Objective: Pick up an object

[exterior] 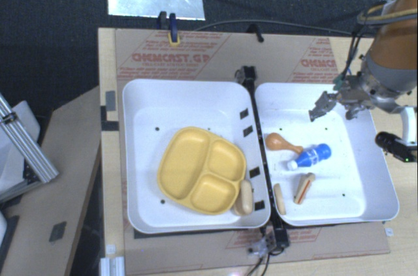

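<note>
Two white bins sit side by side on your bench, and the work lies in the right bin [366,203]. From the camera view above, you see the gripper [334,106] hanging over that bin's upper part, its dark fingers spread apart with nothing between them. It hovers clear of every object, so by my reading you are in the approach step: no grasp has been made yet.

Below and to the left of the gripper lies a small cluster to choose from. A blue bottle [312,155] lies on its side near the bin's middle. Just beside it, toward the divider, rests a wooden spoon [283,143] with its round end pointing left. Under the bottle sits a toy hot dog [303,187], and a thin tan stick [279,198] lies against the bin's left wall.

The left bin [140,105] holds a yellow divided plate [201,169] with a bread roll [245,197] touching its lower right corner; both are well away from the gripper.

For the next move, you probably want the gripper to travel down and left over the bottle, the nearest bulky target, and turn so the fingers straddle its narrow width before descending. The spoon lies close to the bottle, so a sloppy descent could nudge both.
</note>
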Controlling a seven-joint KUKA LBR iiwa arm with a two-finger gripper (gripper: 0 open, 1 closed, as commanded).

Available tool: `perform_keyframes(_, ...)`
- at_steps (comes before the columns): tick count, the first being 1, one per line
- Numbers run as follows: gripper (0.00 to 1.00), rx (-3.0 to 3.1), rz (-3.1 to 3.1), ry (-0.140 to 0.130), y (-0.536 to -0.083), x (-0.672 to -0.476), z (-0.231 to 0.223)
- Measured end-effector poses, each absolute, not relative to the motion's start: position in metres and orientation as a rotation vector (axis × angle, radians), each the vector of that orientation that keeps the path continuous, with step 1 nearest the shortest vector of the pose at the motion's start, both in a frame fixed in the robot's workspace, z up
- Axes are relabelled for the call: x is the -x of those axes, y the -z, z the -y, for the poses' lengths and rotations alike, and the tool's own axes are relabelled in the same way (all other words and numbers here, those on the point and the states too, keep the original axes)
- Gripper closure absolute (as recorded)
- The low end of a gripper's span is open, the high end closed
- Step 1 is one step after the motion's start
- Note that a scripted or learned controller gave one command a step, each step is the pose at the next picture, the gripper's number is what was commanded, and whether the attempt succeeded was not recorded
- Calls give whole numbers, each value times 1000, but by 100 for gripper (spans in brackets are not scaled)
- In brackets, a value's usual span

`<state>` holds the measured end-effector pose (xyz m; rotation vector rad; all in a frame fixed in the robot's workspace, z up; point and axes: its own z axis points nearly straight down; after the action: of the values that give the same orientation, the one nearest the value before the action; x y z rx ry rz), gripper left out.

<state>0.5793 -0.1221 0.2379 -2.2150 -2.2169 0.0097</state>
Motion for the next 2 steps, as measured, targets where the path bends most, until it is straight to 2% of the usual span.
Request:
perform_keyframes(1, 0, 2219, 2226, 2, -244, -582, 122)
perform_keyframes(2, 0, 2216, 2224, -2, -189, -591, 117)
